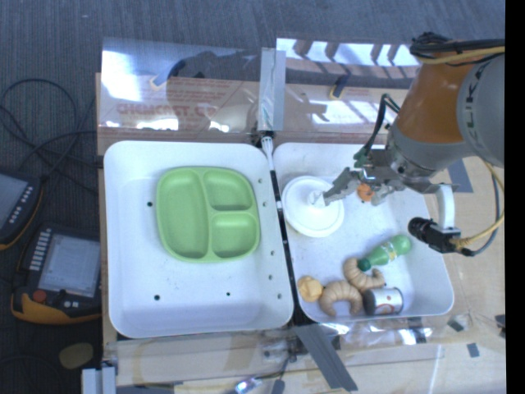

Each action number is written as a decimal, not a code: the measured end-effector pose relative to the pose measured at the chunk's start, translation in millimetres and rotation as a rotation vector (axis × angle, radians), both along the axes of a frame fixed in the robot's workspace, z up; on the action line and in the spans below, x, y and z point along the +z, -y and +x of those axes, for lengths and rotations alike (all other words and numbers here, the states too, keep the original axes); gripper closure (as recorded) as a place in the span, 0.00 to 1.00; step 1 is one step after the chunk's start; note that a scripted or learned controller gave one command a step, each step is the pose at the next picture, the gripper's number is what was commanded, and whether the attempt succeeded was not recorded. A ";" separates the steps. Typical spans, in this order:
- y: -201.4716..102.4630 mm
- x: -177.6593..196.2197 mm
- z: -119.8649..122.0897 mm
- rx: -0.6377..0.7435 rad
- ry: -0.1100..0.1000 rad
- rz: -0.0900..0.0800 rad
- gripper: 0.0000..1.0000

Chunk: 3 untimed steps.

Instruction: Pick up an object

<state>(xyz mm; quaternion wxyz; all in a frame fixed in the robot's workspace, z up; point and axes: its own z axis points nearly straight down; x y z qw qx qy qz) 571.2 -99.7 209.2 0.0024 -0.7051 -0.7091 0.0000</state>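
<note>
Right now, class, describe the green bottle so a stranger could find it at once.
Start at the right-hand white bin. Near its front right, find the small cluster of objects. The green bottle lies tilted at the cluster's top, the only green thing among tan pieces and a dark-ended can.

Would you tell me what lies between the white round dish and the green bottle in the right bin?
In the camera view, only bare white bin floor lies between the white dish and the green bottle.
</note>
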 end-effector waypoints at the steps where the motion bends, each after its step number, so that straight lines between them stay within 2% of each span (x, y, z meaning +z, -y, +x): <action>1: 68.4 -53.0 60.8 0.259 0.001 -0.006 0.00; 2: 66.6 -110.9 38.8 0.236 0.015 -0.006 0.00; 3: 53.1 -49.5 47.4 0.379 0.003 -0.006 0.00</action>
